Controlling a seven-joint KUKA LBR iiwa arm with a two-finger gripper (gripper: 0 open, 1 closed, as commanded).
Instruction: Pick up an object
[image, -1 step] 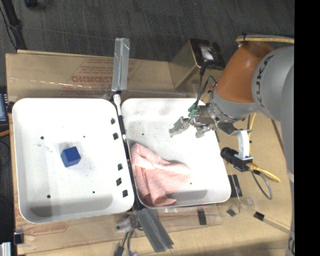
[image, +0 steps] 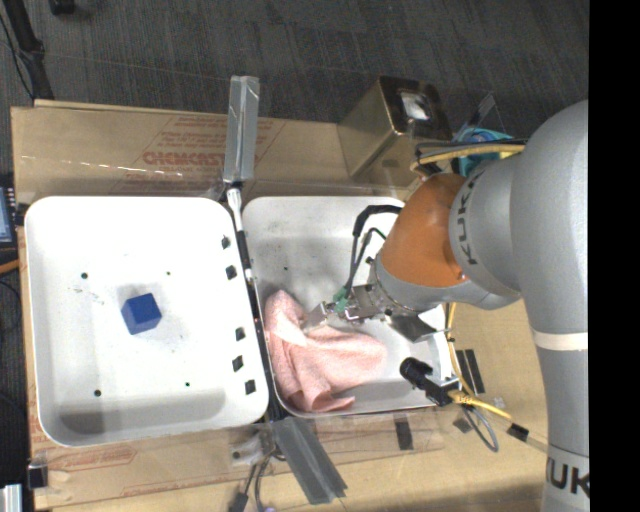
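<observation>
**Pink cloth and blue block in two white bins**

Pink and soft, a crumpled cloth (image: 318, 362) lies in the right bin (image: 300, 235). It sits in the near left part of that bin, close to the wall that splits the two bins. Its folds bunch up, and one edge reaches the bin's near wall.

The gripper (image: 335, 312) is down low in the right bin, just at the top edge of the pink cloth. It looks like it touches the cloth there, or is very close to it. The tip is small and partly hidden by the wrist, so I cannot tell how the gripper is set, or if it has any cloth in it.

Behind the gripper is the big grey arm (image: 520, 230). It comes in from the right side and has an orange band (image: 425, 240) above the wrist. A black cable (image: 362, 235) loops beside the band.

The left bin (image: 60, 400) has a small blue block (image: 142, 312) in it. The block sits alone near the middle, well apart from the cloth and the gripper.

Both bins rest side by side on a bench covered with brown cardboard (image: 130, 145). A grey metal bar (image: 240, 125) stands up at the far end, between the two bins. A tan box (image: 385, 125) sits behind the right bin.
</observation>
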